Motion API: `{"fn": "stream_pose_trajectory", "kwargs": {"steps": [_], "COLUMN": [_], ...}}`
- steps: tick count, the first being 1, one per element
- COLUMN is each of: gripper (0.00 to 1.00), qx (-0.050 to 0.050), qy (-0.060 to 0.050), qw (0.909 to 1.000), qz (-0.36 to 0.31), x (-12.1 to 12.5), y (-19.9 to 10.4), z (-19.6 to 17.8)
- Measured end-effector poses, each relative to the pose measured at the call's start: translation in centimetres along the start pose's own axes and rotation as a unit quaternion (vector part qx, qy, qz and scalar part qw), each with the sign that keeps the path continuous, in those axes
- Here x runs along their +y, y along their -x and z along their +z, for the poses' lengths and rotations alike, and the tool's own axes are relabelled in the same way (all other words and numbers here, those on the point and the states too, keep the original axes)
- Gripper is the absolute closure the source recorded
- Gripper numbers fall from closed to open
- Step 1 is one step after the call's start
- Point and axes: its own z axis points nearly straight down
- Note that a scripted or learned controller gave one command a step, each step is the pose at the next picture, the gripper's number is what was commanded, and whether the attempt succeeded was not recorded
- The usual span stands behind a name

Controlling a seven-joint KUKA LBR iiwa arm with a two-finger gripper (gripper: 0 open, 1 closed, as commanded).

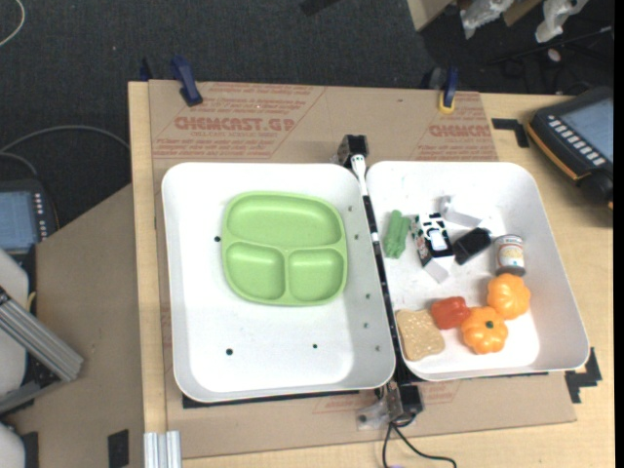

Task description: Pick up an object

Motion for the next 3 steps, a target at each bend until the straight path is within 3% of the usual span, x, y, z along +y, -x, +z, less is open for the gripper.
{"fn": "stream_pose_trajectory", "kwargs": {"steps": [1,3], "gripper": [1.00,1.00], "qx": [-0.002,-0.001], "qy": [-0.008,-0.012], "qw": [1.0000,0.9999], "qz": [0.005,0.008], "x": [0.1,-3.9], "y": [0.6,9.0], "z": [0.0,3.1]}}
